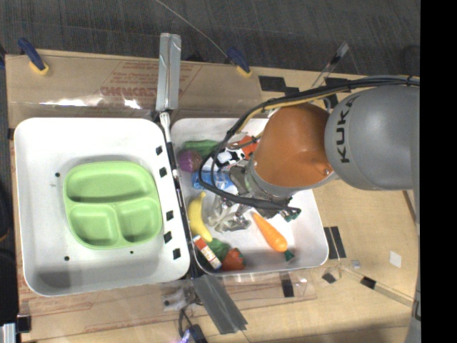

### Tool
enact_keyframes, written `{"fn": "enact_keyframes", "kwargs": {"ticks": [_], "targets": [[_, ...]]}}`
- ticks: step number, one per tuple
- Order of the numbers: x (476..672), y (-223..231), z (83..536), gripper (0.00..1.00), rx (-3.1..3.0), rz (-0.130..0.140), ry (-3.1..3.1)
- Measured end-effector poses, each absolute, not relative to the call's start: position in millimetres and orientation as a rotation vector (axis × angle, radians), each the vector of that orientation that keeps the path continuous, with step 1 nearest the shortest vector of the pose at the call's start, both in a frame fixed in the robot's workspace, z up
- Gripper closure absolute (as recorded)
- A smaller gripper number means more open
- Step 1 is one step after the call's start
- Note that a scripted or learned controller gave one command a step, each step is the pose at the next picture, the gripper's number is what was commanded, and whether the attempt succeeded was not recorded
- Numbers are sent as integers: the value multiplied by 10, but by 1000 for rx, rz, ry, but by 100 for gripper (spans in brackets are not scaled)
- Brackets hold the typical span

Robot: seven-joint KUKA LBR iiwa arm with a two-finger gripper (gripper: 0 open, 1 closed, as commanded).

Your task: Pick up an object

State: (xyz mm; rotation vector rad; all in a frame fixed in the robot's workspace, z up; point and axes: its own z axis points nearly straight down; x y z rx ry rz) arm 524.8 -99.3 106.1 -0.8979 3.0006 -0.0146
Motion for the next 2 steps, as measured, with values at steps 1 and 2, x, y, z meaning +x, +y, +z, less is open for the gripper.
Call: {"fn": "enact_keyframes", "kwargs": {"ticks": [1, 2], "targets": [[5557, -1632, 1275, 100, -926, -5, 2999], [5555, -1609, 1265, 0, -930, -1, 2999]]}}
